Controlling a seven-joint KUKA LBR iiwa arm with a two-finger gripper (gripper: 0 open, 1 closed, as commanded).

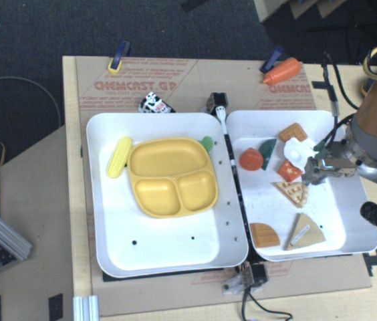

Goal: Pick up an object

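My gripper (311, 172) is low over the right bin (349, 243), reaching in from the right. It hangs just right of a small red piece (289, 172) and above the upper right end of a pizza slice (293, 192). A white object (297, 152) lies just up and left of the gripper. Other toy foods in this bin are a red tomato (251, 159), a dark green piece (269, 152), a tan waffle-like square (293, 133), a brown bread slice (265, 235) and a pale wedge (304, 232). I see nothing held by the gripper.
The left bin (162, 253) holds a yellow divided plate (172, 176), a corn cob (118, 156) and a small green piece (206, 142). On the board behind the bins lie an orange carrot (282, 71), a black-and-white toy (154, 103) and a yellow-blue clip (117, 59).
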